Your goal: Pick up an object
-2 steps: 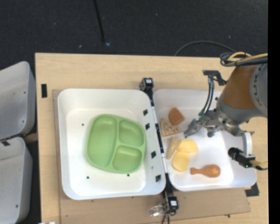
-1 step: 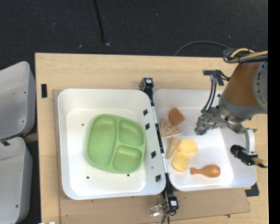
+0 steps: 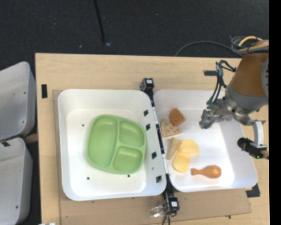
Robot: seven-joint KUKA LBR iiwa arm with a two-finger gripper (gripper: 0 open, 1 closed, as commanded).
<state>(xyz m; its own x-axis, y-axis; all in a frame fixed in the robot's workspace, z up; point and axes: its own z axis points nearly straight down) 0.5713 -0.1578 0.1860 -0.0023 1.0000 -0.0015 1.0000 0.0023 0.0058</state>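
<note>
Even overhead light, soft shadows, mild glare on white bins, slightly blurry.

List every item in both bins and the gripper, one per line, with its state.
Green divided plate: flat in the left bin, nothing in its compartments.
Brown biscuit: lying loose in the right bin.
Cracker wedge: flat beside the divider.
Yellow food pieces: lying together, touching.
Drumstick: on its side.
Gripper: above the right bin, holding nothing visible.
</note>
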